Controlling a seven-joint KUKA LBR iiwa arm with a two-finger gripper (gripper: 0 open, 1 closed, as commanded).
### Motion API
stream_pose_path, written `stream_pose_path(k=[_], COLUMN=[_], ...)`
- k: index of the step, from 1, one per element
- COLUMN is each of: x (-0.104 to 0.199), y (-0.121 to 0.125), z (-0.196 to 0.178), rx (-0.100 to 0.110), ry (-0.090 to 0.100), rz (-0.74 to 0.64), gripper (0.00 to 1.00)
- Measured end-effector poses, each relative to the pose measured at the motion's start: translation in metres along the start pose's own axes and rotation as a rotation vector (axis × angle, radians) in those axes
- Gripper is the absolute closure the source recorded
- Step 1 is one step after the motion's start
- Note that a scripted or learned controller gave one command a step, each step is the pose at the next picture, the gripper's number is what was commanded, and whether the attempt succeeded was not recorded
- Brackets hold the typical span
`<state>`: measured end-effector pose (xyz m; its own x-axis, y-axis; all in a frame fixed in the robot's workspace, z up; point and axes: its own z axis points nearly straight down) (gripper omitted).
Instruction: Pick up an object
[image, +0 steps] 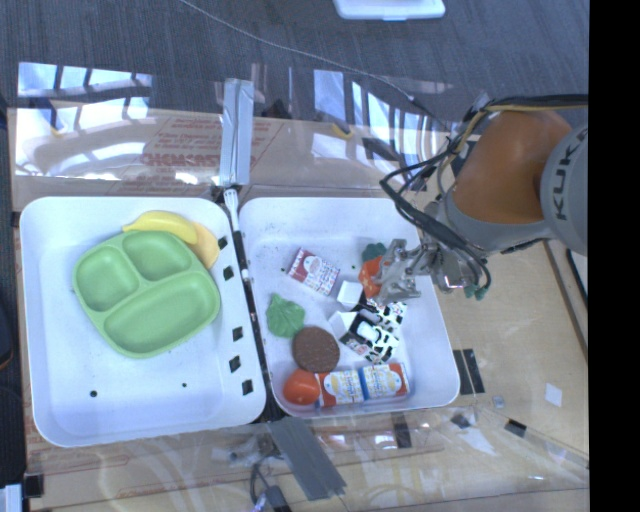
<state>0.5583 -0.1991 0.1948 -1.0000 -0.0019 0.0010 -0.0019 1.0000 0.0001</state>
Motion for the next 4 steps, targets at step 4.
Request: stream_pose_path(k=[4], x=[-0.023], y=[0.108], z=[0.101], rx=[0.001], ry=[-0.005], rz=[0.166], gripper=[0.0])
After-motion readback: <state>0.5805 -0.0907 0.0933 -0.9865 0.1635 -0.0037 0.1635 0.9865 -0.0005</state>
